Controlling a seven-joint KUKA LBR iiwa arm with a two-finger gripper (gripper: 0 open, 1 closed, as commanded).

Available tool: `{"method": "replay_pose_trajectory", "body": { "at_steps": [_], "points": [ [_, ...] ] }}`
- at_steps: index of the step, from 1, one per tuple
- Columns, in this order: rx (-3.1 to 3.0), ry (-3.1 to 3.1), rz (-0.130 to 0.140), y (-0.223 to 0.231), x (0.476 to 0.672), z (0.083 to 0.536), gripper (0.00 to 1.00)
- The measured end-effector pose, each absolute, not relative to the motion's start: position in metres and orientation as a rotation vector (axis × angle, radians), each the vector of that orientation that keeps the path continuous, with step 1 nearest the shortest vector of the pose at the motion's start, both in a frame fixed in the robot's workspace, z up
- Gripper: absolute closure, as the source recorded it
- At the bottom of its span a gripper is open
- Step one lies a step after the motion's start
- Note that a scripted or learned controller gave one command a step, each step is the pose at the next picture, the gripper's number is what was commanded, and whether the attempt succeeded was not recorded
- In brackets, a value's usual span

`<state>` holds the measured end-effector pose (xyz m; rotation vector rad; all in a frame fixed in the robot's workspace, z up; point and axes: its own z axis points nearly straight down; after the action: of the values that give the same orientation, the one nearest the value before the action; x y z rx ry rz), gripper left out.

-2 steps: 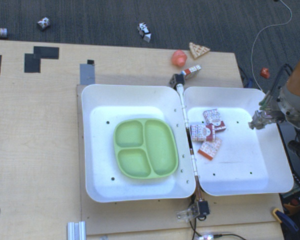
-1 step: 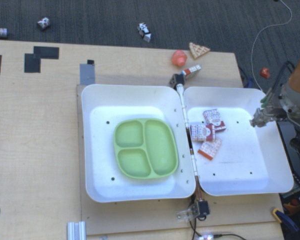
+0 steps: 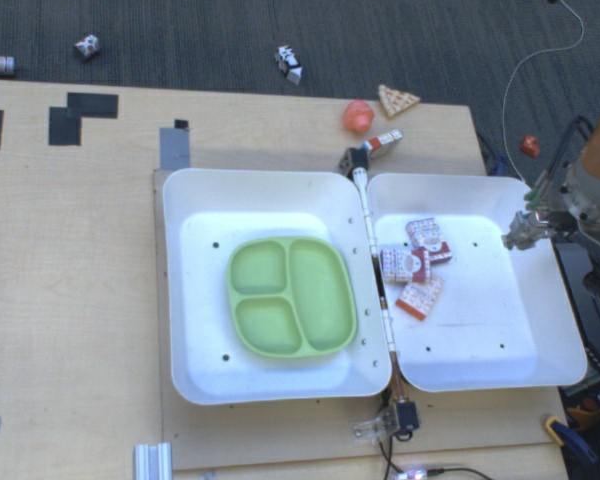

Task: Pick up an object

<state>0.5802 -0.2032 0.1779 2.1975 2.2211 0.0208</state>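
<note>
Several small red-and-white packets (image 3: 417, 266) lie clustered in the left part of the right bin (image 3: 500, 353); one orange-ended packet (image 3: 420, 297) lies lowest in the group. My gripper (image 3: 521, 232) hangs over the right bin's upper right edge, well to the right of the packets and apart from them. Nothing shows between its fingers. The arm's grey wrist and orange band enter from the right edge.
A green three-compartment plate (image 3: 291, 296) rests in the left bin (image 3: 195, 268). Beyond the bins on the bench lie a red ball (image 3: 358, 116), a pizza-slice toy (image 3: 397, 100) and a small tube (image 3: 383, 142). Small items are scattered on the dark carpet.
</note>
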Motion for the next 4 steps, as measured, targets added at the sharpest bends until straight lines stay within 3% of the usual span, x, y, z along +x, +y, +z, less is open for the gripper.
{"method": "replay_pose_trajectory", "body": {
  "at_steps": [4],
  "points": [
    [2.174,2.226,0.042,-0.199,0.586,0.222,1.00]
  ]
}}
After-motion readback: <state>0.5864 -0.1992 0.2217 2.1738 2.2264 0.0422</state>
